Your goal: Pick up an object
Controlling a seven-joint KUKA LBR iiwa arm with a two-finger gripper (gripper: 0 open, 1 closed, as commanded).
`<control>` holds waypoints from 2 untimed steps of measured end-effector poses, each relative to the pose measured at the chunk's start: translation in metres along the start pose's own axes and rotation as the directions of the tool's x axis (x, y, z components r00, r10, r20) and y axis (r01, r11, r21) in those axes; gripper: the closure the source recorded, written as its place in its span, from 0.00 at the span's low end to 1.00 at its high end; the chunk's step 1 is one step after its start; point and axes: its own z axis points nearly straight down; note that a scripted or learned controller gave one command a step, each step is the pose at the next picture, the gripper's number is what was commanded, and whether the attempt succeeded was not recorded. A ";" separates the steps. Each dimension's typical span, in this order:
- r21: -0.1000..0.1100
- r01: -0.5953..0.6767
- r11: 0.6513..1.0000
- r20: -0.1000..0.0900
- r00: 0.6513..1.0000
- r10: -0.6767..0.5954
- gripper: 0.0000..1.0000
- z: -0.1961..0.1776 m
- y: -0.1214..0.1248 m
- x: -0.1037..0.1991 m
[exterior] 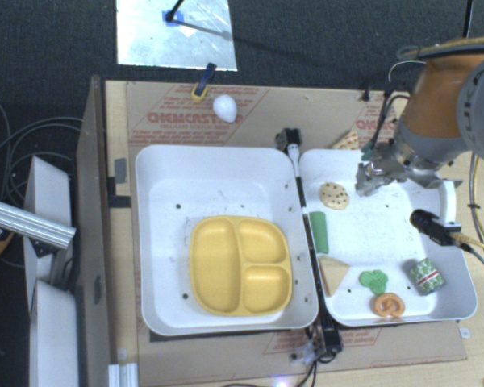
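Cardboard [185, 115] print red, possibly "CHEMCAST"; tool [369, 180] near cookie [334, 194].

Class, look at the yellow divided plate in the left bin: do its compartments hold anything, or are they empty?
Empty. The yellow divided plate shows bare yellow in all three compartments; the food pieces lie in the right bin, none on it.

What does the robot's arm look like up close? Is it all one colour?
No, it has two colours. The arm is chunky and rounded, mostly grey, with a wide orange band above the wrist. At its tip sits a small silvery metal gripper, blurry here. Thin dark cables loop along the wrist beside it.
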 end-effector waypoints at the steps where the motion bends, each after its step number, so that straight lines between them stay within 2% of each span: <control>1: -0.003 -0.004 1.000 0.002 1.000 0.004 0.00 -0.001 0.001 -0.003; 2: -0.001 -0.006 1.000 0.002 1.000 0.006 0.00 0.111 0.010 -0.013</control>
